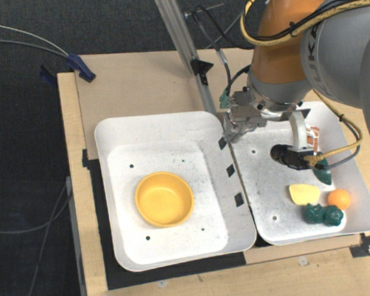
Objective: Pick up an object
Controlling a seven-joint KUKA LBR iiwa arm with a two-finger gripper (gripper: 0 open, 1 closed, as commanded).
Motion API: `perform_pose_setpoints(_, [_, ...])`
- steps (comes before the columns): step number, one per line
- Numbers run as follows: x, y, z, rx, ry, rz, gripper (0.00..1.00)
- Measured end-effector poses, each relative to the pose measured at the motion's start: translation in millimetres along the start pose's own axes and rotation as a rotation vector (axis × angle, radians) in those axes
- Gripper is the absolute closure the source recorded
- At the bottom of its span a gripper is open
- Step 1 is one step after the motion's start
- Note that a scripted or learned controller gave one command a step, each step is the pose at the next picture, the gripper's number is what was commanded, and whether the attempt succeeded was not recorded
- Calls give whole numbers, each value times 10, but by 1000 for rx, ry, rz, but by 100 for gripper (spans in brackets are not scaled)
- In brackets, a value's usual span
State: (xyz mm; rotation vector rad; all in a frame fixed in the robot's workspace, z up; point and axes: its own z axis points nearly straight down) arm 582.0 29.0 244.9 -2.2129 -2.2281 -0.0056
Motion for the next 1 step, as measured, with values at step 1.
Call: perform_pose_setpoints(1, [509,126,-82,0,0,1,100])
